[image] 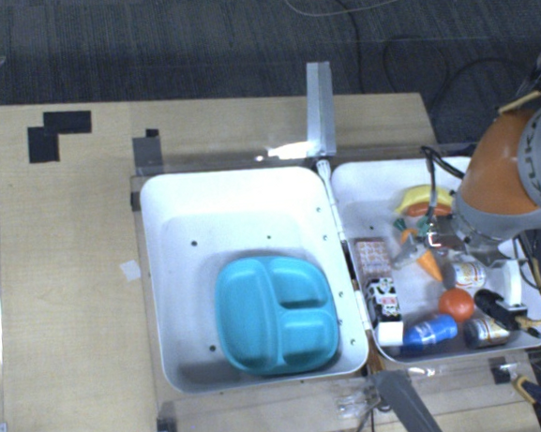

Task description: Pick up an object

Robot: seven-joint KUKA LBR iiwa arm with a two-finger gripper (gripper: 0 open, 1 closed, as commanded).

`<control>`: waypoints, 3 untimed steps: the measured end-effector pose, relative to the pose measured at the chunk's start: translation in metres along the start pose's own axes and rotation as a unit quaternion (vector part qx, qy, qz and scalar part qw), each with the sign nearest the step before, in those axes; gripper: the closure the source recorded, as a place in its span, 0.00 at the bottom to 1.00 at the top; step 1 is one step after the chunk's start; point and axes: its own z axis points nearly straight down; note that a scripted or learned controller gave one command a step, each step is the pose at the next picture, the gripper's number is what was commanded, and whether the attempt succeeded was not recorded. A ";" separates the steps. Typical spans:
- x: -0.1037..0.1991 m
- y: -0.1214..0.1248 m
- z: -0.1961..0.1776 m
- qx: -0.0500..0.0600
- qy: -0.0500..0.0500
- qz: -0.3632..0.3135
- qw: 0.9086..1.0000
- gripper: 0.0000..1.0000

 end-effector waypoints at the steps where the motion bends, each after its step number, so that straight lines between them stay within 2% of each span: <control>1: 0.002 0.003 -0.012 -0.004 0.001 -0.002 1.000 1.00; 2: 0.095 0.004 -0.137 0.003 0.002 -0.129 0.992 1.00; 3: 0.119 0.024 -0.094 0.005 0.002 -0.094 0.996 1.00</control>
